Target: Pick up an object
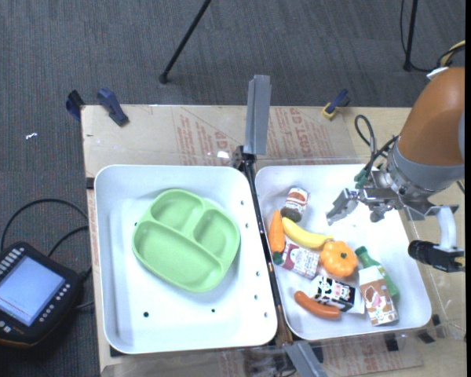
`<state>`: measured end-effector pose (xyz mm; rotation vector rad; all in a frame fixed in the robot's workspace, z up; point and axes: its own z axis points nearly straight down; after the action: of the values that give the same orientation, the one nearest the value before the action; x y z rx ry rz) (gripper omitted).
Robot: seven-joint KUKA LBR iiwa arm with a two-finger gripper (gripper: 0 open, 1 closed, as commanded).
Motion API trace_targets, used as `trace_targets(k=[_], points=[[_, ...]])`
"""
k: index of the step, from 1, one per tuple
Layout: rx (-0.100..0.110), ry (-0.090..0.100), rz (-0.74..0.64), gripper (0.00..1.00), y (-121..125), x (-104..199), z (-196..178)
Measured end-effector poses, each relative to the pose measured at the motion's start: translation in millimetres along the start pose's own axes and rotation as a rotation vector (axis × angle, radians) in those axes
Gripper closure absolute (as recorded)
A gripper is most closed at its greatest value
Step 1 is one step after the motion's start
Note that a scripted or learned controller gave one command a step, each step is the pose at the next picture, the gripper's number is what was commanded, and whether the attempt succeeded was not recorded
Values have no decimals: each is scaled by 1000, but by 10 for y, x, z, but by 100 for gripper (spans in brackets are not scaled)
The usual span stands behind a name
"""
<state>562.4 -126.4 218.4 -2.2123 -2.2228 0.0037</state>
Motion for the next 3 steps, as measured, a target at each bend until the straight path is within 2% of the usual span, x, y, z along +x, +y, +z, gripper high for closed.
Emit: trace_targets(k=[1,2,3], points=[[-1,0,-49,0,-389,-470,421],[-1,0,-67,0,-16,-401,1323],[1,2,-59,100,-25,-420,1235]])
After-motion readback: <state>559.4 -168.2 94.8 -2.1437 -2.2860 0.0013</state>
